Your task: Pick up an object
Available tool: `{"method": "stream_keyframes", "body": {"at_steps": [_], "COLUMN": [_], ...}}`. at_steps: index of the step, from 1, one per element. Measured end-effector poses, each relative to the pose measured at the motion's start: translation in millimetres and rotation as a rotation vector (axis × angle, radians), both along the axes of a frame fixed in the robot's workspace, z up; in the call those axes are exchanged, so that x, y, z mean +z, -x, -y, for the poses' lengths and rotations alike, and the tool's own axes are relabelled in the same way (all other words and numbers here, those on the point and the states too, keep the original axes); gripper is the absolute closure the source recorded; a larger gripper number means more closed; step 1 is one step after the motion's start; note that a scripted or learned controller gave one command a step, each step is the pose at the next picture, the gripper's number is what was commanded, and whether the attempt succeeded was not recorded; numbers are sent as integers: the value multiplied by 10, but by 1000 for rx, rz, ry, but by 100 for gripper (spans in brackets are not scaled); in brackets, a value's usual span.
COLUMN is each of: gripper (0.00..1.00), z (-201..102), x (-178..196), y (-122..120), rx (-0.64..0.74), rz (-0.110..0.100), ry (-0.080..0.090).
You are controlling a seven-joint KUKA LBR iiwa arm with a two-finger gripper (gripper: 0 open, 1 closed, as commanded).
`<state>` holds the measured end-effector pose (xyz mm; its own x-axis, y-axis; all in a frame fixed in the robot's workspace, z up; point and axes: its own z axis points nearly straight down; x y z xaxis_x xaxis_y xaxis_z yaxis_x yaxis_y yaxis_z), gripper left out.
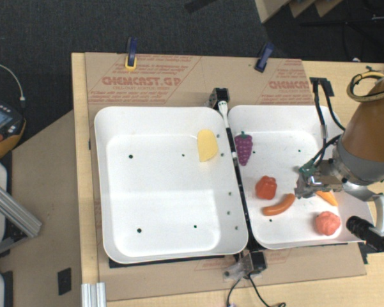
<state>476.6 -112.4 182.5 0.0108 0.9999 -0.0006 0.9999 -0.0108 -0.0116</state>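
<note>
We see the end effector (308, 187) low over the right bin (278, 125), reaching in from the right under the arm's orange band (369, 128). Its tip sits just beside the right end of an orange curved piece (278, 206); we cannot tell how its grip stands, nor whether it touches that piece. Just right of the tip lies a small orange wedge (328, 197), partly hidden by the wrist. Below that rests a pinkish-red lump (328, 222) near the bin's lower right corner. Left of the tip, a red pepper-like object (266, 187) sits just above the curved piece. Further up, a purple grape bunch (243, 148) lies by the divide between the bins. Across it, the left bin (153, 226) holds a yellow piece (207, 145) near its upper right corner. Both bins rest on the brown-topped worktop (179, 75).
</note>
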Motion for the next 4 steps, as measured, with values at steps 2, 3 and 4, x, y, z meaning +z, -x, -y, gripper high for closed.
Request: {"method": "stream_keyframes", "body": {"at_steps": [2, 3, 4], "gripper": [100, 100, 100], "z": [-391, -1055, -1160], "x": [669, 1118, 1133], "y": [-4, -687, -255], "rx": [4, 20, 12], "rz": [5, 21, 8], "ry": [-1, -1, -2]}}
